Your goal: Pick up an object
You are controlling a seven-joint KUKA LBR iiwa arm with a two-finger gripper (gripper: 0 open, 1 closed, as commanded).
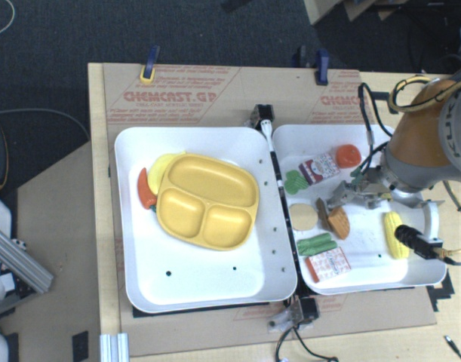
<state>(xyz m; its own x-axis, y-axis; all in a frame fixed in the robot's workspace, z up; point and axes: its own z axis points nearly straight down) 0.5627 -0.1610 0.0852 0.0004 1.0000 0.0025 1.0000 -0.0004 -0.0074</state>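
Note:
The right bin (366,281) holds several toy foods. Among them are an orange-red round piece (348,155), a maroon and white packet (318,168), a green piece (296,181), a tan disc (302,217) and a brown bread-like piece (338,222). A green pod (316,243), a red and white packet (328,263) and a yellow corn cob (395,234) lie there too. My gripper (330,204) reaches in from the right and hangs low over the middle of this bin. It sits right at the upper edge of the brown piece, beside the tan disc.
The left bin (207,289) carries a yellow divided plate (207,200), with a red-orange piece (145,189) and a yellow piece (161,165) tucked at its left side. Cables and a black connector (419,243) trail over the right bin's right side.

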